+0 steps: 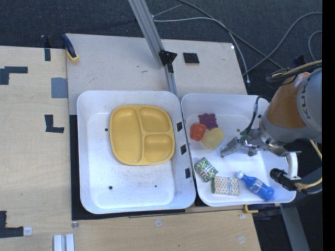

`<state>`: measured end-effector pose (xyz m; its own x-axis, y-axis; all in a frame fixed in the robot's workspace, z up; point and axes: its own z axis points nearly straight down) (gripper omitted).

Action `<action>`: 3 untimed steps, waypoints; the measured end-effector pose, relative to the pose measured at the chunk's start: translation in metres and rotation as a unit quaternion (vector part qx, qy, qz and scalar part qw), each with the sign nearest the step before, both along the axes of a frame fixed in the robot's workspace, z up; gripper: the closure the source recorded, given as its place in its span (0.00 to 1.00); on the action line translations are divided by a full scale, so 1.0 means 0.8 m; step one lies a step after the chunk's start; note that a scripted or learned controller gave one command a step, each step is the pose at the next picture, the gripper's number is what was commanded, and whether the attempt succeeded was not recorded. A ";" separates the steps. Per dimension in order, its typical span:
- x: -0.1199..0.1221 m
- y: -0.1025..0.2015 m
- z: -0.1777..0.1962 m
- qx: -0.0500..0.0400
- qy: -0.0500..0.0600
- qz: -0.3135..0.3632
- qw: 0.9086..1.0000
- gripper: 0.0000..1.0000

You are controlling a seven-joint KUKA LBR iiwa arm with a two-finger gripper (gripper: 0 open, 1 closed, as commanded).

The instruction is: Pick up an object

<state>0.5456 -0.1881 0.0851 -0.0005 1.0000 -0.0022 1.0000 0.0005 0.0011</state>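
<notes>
The right bin (238, 102) holds several small things. A purple grape bunch (208, 120), an orange-red round fruit (197, 132) and a pale yellow fruit (213, 138) lie at its left side. A green carton (205, 169), a pink and green box (225, 185) and a blue bottle (257, 186) lie along its front. My gripper (226, 151) hangs low over the middle of this bin, pointing left. Its tip is just right of the yellow fruit and above the green carton. Nothing shows held in it.
The left bin (94, 156) carries a yellow divided plate (142, 134). A metal pole (149, 27) slants down to the gap between the bins. Cables lie on the dark floor at the back right. The arm's orange band (285, 109) is over the right bin's right edge.
</notes>
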 end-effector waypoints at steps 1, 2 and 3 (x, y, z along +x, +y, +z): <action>0.003 0.001 0.018 0.000 -0.004 0.000 1.000 1.00; -0.002 -0.005 0.072 0.001 0.000 0.000 1.000 1.00; -0.006 -0.007 0.126 0.000 -0.001 0.000 1.000 1.00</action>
